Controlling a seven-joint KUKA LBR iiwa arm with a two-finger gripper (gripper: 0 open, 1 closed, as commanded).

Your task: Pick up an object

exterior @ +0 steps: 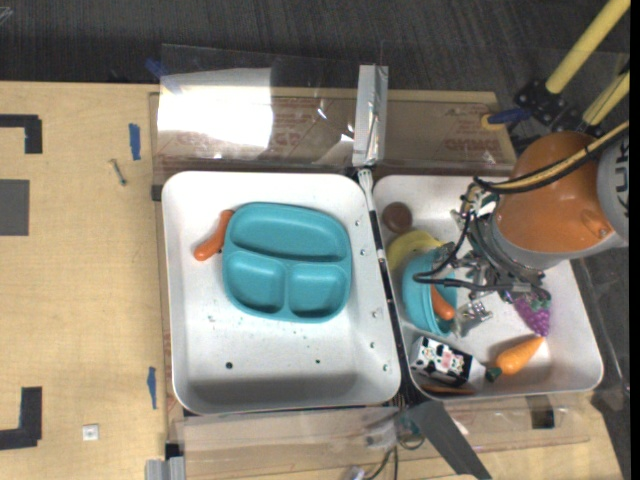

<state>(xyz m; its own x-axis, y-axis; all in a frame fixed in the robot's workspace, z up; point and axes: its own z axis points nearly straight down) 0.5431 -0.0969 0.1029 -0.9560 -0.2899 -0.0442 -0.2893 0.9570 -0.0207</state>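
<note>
My gripper [468, 290] is low in the right bin [585, 363], over the right side of a teal bowl [422, 293] that holds a small orange piece [443, 309]. A yellow item [408, 246] lies just behind the bowl, and a brown round piece [397, 214] sits further back. Purple grapes [536, 313] lie right of the gripper, with an orange carrot [518, 354] in front of them. A black-and-white box [443, 361] rests at the bin's front. The arm's orange band [555, 196] covers the bin's back right.
The left bin [195, 358] holds a teal divided plate [287, 260] with an orange sausage-shaped piece [211, 237] beside its left edge. A metal divider [368, 118] and clear sheet stand behind the bins. Cables hang around the wrist.
</note>
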